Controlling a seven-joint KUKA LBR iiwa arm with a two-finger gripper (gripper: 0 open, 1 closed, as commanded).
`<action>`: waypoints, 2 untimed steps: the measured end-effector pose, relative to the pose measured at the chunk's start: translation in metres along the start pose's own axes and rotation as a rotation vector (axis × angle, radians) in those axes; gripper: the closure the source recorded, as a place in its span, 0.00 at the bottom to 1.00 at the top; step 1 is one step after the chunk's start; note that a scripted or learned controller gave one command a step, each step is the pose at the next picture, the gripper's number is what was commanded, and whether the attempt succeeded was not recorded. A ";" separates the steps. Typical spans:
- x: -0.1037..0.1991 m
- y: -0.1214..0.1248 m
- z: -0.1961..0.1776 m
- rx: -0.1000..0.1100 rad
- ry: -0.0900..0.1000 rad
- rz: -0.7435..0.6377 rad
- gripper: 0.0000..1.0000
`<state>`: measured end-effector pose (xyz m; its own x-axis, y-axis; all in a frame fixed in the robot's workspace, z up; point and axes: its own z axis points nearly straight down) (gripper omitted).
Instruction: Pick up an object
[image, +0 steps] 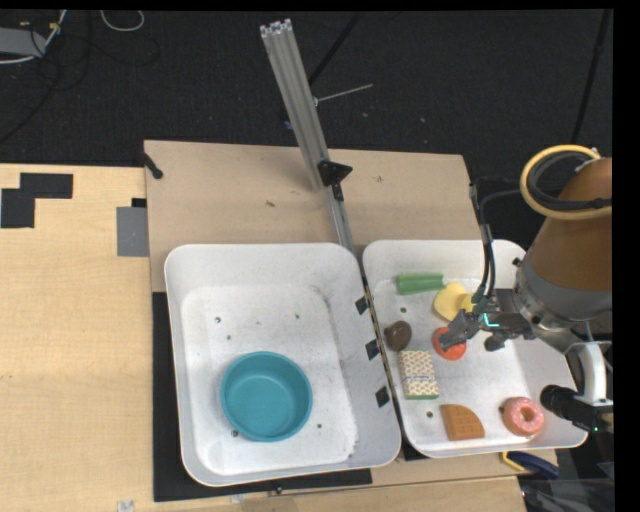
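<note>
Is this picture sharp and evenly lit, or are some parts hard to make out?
In the camera view, the light is soft and even; the white bins look bright without hard glare, and the blue bowl casts a faint shadow. The floor behind is nearly black. The gripper and the small red object beneath it look slightly blurred, so fine detail is lost there.

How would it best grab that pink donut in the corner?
Probably from straight above, gripper fingers pinching the donut across its ring. It lies flat near the right bin's corner walls, so a sideways approach looks cramped; the toast side is freer.
</note>
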<state>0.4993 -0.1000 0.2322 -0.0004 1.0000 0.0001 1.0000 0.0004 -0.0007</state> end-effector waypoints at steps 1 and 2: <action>0.000 0.000 0.000 0.000 0.000 0.000 0.00; 0.003 0.004 0.044 0.003 0.000 0.000 0.00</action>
<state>0.5028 -0.0971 0.1887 -0.0004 1.0000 0.0003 1.0000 0.0004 -0.0042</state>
